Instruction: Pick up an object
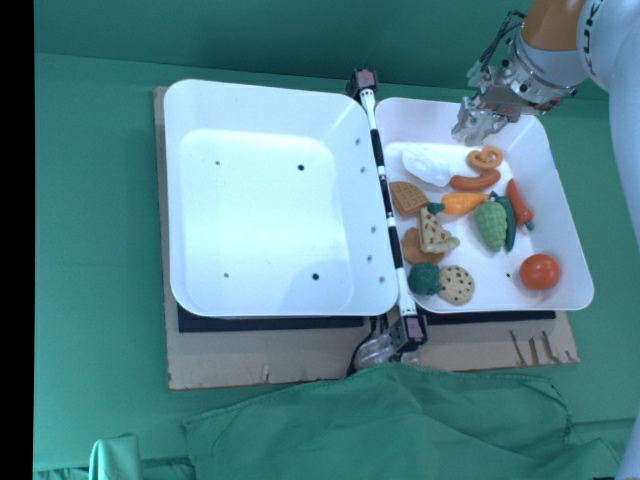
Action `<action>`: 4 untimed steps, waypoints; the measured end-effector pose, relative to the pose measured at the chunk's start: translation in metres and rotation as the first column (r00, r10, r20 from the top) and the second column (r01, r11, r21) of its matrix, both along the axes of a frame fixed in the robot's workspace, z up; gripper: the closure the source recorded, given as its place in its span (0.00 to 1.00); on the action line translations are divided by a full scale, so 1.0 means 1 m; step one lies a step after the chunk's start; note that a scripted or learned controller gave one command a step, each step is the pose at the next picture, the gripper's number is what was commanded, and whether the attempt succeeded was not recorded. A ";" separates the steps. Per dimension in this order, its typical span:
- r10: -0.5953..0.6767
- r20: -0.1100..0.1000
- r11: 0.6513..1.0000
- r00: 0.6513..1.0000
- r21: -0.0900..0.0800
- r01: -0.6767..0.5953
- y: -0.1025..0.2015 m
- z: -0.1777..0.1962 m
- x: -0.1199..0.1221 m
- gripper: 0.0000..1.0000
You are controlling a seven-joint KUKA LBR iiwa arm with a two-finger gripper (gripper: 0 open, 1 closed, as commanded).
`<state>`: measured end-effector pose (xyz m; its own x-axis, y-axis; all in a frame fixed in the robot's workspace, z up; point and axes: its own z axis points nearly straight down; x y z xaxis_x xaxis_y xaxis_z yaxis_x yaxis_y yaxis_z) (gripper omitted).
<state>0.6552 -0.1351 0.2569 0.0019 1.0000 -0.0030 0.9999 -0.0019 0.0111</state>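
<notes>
Over right bin [560, 183] far edge: fingers [478, 123] state unclear, above white item [430, 161]; "KUKA" lettering partly readable on arm [590, 28].

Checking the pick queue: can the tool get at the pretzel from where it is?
Probably yes. The tool hangs over the right bin's far end, with the pretzel just below it in view, lying on top beside the sausage with nothing over it.

One fixed camera is looking down at a slant from above the bench, taking in both white bins [180, 268] at middle distance, centre frame.
</notes>
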 end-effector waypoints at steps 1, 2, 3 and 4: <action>0.000 0.002 1.000 1.000 -0.001 0.000 -0.006 0.067 0.000 1.00; 0.000 0.001 1.000 1.000 0.000 0.000 -0.007 0.125 0.001 1.00; 0.003 -0.009 1.000 1.000 0.003 -0.003 0.042 0.105 0.001 1.00; 0.003 -0.010 1.000 1.000 0.003 -0.003 0.091 0.091 -0.012 1.00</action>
